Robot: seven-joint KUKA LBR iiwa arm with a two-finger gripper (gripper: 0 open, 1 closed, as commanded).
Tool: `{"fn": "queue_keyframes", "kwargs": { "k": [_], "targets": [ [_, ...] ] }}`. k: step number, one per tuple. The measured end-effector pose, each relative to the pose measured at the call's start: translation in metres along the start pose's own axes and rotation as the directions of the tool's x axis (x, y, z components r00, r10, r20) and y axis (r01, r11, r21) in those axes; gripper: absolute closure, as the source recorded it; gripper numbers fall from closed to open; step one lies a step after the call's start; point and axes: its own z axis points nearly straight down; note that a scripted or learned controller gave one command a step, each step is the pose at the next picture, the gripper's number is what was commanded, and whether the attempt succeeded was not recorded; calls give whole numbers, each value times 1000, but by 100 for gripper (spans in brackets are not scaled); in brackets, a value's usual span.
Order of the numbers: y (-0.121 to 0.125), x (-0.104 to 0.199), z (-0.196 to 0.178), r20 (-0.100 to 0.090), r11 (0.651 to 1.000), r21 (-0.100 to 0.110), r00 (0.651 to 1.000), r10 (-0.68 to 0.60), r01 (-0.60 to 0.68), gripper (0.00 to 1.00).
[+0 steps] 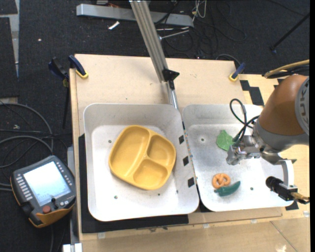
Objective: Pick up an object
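No legible brand, label or writing appears anywhere in the view. At the near left, off the bench, a pendant (43,189) with an orange-and-grey housing and a pale lit screen lies on the dark floor. The near bench edge is light wood. Two white bins sit side by side on it: the left bin (98,123) holds a yellow plate (142,156) with three compartments, lying flat near the bin's middle. The right bin (206,120) holds three small items. Nearest the front edge, a dark green pod-shaped piece (229,188) lies touching an orange pretzel-shaped piece (220,179) just behind it. Farther back, a light green leaf-shaped piece (225,140) lies flat on the bin floor. The gripper (235,156) is positioned over the right bin, just beside the leaf's right edge and behind the pretzel; whether its claw is apart or together cannot be determined, and no item is visibly held. The arm (288,110), grey with an orange band, enters from the right, with a black cable looped above the wrist. Between the bins, a metal pole (155,47) rises at a slant toward the far edge. The bench top is pale board with blue-and-yellow clamps (78,68) at the far corners. Beyond it, dark carpet carries loose cables and a grey bar (133,15).
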Motion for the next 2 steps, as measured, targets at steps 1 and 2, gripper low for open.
{"fn": "queue_keyframes", "kwargs": {
  "k": [1, 2],
  "targets": [
    [0, 1, -63, 1, 1000, -2, 1000, 0, 0, 100],
    [2, 1, -116, 1, 1000, -1, 1000, 0, 0, 100]
  ]
}}
